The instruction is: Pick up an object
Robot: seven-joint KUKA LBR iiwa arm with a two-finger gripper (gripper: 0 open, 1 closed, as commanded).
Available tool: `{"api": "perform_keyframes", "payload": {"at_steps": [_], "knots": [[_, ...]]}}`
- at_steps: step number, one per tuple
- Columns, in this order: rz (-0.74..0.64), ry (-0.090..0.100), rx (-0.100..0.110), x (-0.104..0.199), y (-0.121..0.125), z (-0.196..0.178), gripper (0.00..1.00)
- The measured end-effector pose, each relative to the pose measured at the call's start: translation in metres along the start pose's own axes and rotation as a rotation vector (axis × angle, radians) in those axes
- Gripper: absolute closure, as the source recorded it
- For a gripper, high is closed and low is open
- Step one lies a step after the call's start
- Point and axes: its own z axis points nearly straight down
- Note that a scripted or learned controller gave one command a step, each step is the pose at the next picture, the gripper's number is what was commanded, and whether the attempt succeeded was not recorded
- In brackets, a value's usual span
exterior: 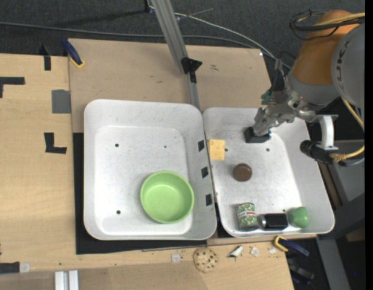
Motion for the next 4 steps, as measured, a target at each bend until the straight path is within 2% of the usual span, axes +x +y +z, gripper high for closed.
{"api": "perform_keyframes", "payload": {"at_steps": [1, 2, 3, 4], "knots": [[0.0, 0.0, 0.0, 0.0, 0.0, 0.0, 0.0], [0.0, -0.001, 0.006, 0.005, -0.007, 0.064, 0.0], [0.001, -0.003, -0.003, 0.005, -0.001, 0.125, 0.0], [0.001, 0.0, 0.001, 0.006, -0.001, 0.124, 0.0]]}}
